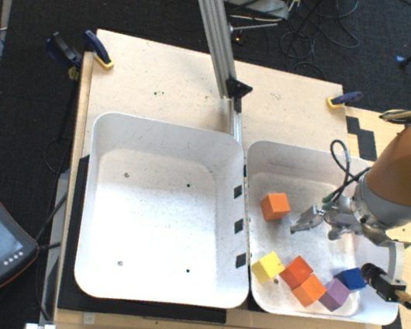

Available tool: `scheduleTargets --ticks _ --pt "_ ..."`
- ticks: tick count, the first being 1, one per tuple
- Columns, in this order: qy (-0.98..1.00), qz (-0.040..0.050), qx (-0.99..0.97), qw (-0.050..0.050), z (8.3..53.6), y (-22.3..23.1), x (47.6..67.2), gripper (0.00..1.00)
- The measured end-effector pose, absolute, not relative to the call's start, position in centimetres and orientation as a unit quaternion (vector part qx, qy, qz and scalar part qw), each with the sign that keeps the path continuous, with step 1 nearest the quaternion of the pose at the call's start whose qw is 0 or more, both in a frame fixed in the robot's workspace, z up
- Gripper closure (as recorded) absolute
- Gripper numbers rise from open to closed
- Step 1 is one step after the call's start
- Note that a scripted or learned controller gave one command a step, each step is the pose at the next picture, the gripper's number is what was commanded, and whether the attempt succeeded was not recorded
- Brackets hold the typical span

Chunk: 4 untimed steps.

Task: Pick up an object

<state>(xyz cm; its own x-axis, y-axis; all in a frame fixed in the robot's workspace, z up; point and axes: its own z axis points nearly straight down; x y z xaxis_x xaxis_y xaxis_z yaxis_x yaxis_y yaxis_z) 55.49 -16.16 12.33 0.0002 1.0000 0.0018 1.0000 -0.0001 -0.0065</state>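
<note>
the pincer (319,226) of the grey arm with the orange band (406,167) hangs over the right shallow white plastic bin (269,159), with its two metal fingers spread apart and nothing between them. one fingertip (298,226) points toward the lone orange cube (276,206), which lies near it but apart, in the upper left part of this bin. along the front wall of the same bin lies a row of blocks: a yellow cube (268,266), a red-orange cube (297,271), a lighter orange cube (310,289), a purple cube (335,295) and a blue block (351,278). the neighbours in this row seem to touch. the left white bin (116,132) stands beside it on the pale worktop (165,82).
</note>
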Motion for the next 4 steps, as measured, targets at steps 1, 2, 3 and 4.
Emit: scheduleTargets --ticks 1,2,3,4 --pt "-0.707 -0.0004 -0.707 -0.001 13.8 -16.3 55.7 1.00" --pt "-0.708 -0.0017 -0.706 -0.003 20.1 -16.3 55.6 1.00" --pt "-0.708 -0.0017 -0.706 -0.004 25.0 -16.3 55.8 1.00" --pt "-0.710 -0.0012 -0.704 0.000 25.6 -11.6 55.9 1.00"
